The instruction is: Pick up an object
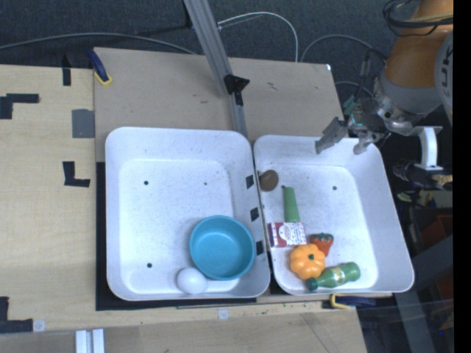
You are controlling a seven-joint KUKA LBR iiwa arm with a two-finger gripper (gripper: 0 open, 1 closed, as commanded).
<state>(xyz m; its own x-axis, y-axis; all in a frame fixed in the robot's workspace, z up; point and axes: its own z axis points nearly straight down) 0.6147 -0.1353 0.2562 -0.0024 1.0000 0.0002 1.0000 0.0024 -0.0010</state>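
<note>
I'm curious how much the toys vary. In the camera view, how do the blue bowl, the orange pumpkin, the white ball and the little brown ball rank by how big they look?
Largest to smallest as they look:
1. blue bowl
2. orange pumpkin
3. white ball, only slightly smaller than the pumpkin, so that pair is close
4. brown ball

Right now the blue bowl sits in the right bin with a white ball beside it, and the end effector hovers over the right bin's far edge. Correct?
Not quite. The camera view shows the blue bowl in the left bin, with the white ball touching it. The end effector does hover over the right bin's far edge.
</note>
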